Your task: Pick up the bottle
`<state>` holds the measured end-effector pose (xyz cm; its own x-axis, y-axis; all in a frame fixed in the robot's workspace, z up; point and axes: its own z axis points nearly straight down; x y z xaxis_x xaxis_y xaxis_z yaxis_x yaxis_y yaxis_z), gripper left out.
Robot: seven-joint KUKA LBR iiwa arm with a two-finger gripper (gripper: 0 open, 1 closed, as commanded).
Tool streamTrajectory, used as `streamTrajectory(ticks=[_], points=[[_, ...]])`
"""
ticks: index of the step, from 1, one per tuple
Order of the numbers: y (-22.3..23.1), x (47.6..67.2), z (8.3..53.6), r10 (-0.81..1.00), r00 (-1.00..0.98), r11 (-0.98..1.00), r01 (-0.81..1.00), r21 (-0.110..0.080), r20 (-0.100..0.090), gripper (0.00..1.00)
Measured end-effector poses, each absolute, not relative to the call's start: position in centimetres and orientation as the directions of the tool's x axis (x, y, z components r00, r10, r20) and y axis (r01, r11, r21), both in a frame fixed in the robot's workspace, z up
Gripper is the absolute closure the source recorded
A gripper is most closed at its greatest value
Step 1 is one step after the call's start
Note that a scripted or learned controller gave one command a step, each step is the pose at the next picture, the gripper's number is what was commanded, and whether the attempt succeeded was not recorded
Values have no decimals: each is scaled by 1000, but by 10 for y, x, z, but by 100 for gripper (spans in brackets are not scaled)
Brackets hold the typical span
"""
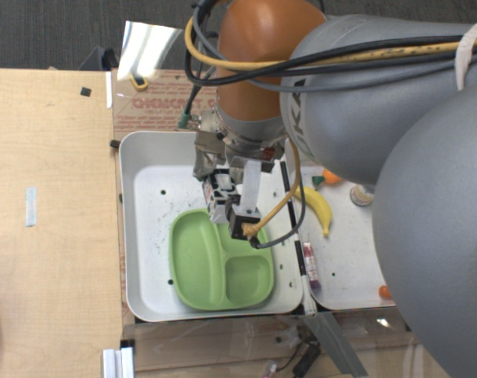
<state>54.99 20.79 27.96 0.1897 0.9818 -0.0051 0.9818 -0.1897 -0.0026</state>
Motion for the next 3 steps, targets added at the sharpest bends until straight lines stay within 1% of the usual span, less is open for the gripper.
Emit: streamTrajectory(ticks=[1, 2, 3], points=[[177, 579, 343, 981, -195, 195, 981, -1, -3, 100], [198, 570, 331, 986, 169, -169, 986, -5, -6, 100], [206, 590, 99, 986, 164, -164, 986, 8, 5, 100]])
